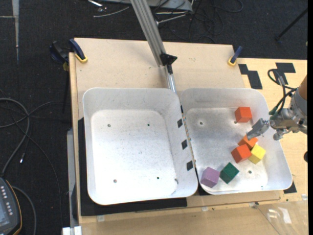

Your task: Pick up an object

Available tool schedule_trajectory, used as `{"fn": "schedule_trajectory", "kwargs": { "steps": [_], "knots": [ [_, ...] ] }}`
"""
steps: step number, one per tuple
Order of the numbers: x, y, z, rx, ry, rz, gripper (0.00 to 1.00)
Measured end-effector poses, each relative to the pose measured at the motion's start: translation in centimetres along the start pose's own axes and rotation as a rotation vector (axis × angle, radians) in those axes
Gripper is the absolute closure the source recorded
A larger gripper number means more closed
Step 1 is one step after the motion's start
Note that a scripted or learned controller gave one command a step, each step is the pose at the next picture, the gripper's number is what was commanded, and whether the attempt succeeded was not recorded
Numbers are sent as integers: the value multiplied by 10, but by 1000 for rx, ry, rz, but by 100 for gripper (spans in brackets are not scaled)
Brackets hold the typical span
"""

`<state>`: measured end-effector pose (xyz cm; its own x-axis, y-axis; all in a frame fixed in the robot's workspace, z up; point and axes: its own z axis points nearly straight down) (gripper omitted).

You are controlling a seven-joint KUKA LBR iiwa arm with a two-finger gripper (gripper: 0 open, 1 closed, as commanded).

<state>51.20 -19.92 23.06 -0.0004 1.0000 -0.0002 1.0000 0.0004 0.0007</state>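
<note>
Several small blocks lie in the right bin [215, 106]. An orange cube [243, 114] sits alone near the bin's far right side. Closer to the front, another orange block [240, 153] touches a yellow cube [257, 153], and a third orange piece [250, 142] peeks out just behind them. A green cube [229, 172] and a purple cube [210, 176] rest by the front rim. My gripper [255, 131] reaches in from the right edge and hangs just above the orange and yellow cluster, between it and the lone orange cube. Nothing shows in its grasp.
The left bin [129, 146] stands beside the right one, sharing a middle rim with black tabs [185, 143]. A slanted metal pole [151, 31] rises from behind the bins. Clamps [78, 50] hold the wooden bench at the back corners.
</note>
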Motion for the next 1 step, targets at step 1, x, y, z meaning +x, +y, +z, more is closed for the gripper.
{"fn": "schedule_trajectory", "kwargs": {
  "steps": [1],
  "knots": [
    [-9,24,110,-11,-10,1,0]
  ]
}}
